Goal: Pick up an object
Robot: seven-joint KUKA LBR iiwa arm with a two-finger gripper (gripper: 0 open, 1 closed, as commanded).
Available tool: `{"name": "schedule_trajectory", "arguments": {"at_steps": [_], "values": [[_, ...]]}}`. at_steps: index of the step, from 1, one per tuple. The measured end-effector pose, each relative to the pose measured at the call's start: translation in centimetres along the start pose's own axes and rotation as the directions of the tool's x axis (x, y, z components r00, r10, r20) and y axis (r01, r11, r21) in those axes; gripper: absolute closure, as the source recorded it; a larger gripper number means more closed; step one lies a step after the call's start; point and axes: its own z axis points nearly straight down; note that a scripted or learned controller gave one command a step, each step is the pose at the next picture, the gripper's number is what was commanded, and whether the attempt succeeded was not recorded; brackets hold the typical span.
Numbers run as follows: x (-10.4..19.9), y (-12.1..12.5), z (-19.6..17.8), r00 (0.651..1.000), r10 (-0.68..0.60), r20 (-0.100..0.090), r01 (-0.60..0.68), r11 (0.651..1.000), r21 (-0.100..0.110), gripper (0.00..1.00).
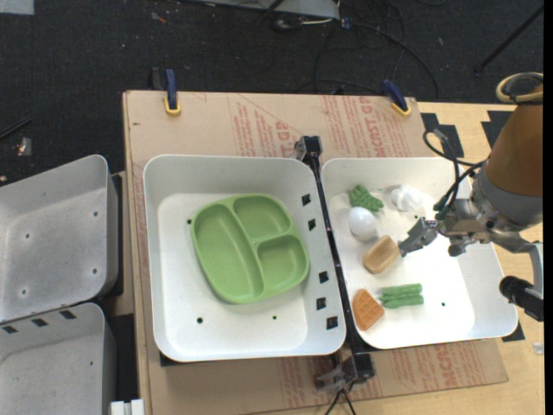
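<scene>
Arm: grey with an orange band, reaching in from the right over the right bin [484, 318].
Pincer [418, 237]: low over the right bin, just beside the tan bread-like piece [380, 255]; whether it is open or closed cannot be told, and nothing is seen in its grip.
Right bin contents: white egg [362, 222], green leafy piece [365, 200], a whitish object [403, 199], green beans [402, 296], orange waffle-like piece [368, 309].
Left bin [173, 318]: holds a green divided plate [251, 247].
Counter [242, 119]: brown board under both bins.
</scene>
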Motion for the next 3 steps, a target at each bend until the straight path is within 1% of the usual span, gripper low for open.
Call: {"name": "schedule_trajectory", "arguments": {"at_steps": [1, 2, 3], "values": [[0.0, 0.2, -0.5, 1.0, -0.003, 0.002, 0.003, 1.0, -0.011, 0.0], [-0.4, -0.1, 5.7, 1.0, 0.0, 0.001, 0.0, 1.0, -0.006, 0.0], [0.2, 0.3, 12.0, 1.0, -0.001, 0.0, 0.001, 1.0, -0.006, 0.0]]}}
